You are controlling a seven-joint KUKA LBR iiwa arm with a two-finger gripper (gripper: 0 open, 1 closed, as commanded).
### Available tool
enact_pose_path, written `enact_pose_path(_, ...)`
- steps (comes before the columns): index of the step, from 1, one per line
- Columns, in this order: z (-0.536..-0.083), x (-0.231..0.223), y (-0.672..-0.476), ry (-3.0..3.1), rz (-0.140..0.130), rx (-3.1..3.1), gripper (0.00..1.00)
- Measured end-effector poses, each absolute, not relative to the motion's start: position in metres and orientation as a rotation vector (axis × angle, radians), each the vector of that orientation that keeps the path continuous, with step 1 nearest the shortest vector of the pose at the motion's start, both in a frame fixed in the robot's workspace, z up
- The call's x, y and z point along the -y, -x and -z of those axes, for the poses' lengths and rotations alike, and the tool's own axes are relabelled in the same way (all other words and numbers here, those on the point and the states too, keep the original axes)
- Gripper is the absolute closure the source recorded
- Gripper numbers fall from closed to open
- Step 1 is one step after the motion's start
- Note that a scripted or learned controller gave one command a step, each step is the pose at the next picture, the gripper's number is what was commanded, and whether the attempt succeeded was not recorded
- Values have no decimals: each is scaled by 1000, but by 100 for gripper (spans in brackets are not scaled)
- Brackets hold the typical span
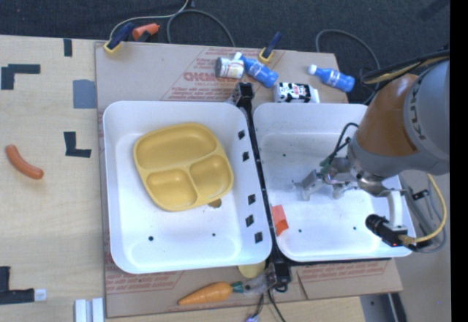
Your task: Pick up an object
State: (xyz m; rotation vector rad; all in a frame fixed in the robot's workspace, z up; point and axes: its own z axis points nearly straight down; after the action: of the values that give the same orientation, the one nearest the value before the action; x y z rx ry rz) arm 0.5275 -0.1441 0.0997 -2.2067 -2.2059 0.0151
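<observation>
My end effector (322, 183) sits low in the right bin (292, 130), near its middle, arm coming in from the right with the orange band above the wrist. Whether it's spread or pressed together, I cannot tell; nothing visible between its tips.

Left bin (121, 167): yellow divided plate (183, 165), three sections, lying flat and turned at a slant, upper middle of the bin. A small brownish thing peeks out just under the plate's lower right edge, too small to identify.

Orange tag (278, 219) on the right bin's left wall, by the divider between the bins.

Outside the bins, on the brown board (146, 68) behind them: small white bottle (231, 66) lying on its side, blue bottle (261, 72) just beside it to the right, black-and-white carton (296, 92) near the right bin's back edge, another blue-and-white bottle (333, 78) further right. Yellow-and-blue clamp (117, 39) at the board's back left corner, orange clamp handle (150, 30) next to it. Another blue-and-yellow clamp (269, 48) at the back middle.

Front edge of the board: carrot (206, 293) lying flat, below the left bin, tip pointing left.

Far left on the table (44, 240): sausage (24, 162), well apart from the bins.
</observation>
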Motion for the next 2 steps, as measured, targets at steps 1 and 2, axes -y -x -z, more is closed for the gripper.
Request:
enact_pose_path(1, -85, 106, -603, 2218, 0, 2229, 0)
enact_pose_path(2, -85, 93, -666, 2220, 5, 2229, 0)
